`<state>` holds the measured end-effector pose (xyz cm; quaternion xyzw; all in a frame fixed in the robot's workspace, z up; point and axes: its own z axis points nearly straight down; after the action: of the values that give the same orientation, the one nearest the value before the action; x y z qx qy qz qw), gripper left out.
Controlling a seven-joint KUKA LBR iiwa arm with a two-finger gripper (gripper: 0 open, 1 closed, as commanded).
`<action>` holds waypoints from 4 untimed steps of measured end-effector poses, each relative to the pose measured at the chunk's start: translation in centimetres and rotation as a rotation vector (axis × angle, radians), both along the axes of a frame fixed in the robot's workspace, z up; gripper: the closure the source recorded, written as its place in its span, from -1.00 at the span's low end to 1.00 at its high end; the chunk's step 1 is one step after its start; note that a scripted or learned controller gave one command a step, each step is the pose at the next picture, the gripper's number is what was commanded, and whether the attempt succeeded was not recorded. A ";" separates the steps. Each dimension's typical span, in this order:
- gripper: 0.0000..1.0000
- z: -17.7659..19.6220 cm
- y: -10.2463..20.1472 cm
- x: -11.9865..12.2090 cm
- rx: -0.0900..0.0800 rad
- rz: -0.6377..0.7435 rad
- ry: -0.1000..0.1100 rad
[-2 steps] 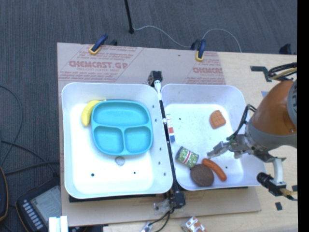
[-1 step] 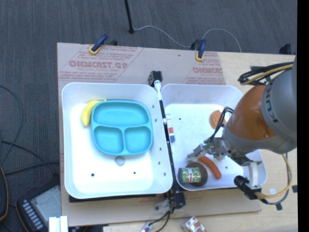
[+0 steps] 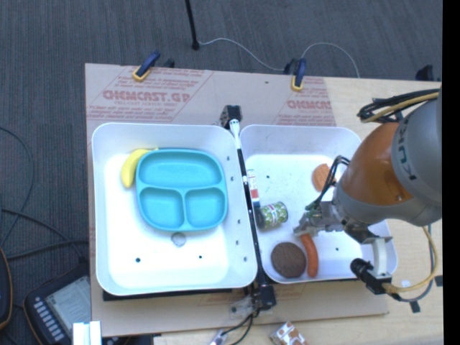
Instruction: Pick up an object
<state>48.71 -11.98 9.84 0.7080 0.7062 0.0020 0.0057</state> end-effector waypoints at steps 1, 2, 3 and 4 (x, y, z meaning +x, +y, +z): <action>1.00 8.6 8.4 -0.3 0.005 0.004 0.011; -1.00 8.6 8.3 -0.3 0.005 0.003 0.012; -1.00 8.6 8.3 -0.3 0.005 0.003 0.012; -1.00 8.6 8.3 -0.3 0.005 0.003 0.012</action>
<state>48.37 -3.65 18.41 0.7068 0.7074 -0.0004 -0.0004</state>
